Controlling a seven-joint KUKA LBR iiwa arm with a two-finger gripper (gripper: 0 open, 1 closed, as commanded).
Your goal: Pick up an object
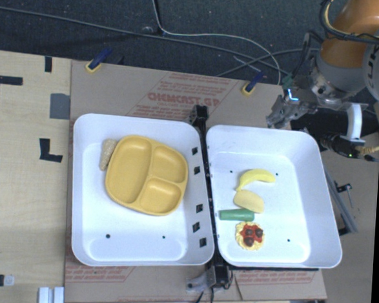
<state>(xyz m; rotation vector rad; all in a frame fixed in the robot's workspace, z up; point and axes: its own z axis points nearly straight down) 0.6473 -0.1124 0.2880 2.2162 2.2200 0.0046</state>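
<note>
- Camera view: gripper (pixel 281 116) hangs beyond the far rim of the right bin (pixel 306 146), near its far-right corner, above the cardboard. Nothing is held; whether the claw is wide or narrow, cannot tell.
- Pickable things lie in a loose column at the middle of the right bin, toward the viewer and leftward from the claw: banana (pixel 256 178) farthest, then a pale yellow piece (pixel 249 200), a green stick (pixel 235 214), and a small pizza-like piece (pixel 249 235) nearest.
- Banana is the closest to the claw; its long axis runs roughly left-right, curved. The green stick also lies left-right, just below the pale piece, perhaps touching it.
- Surface: smooth white bin floor, shallow walls. Open room right of the column.
- Left bin (pixel 84 172) carries a yellow divided plate (pixel 146 175) with a tan piece (pixel 106 155) tucked at its left edge; well apart from the claw.
</note>
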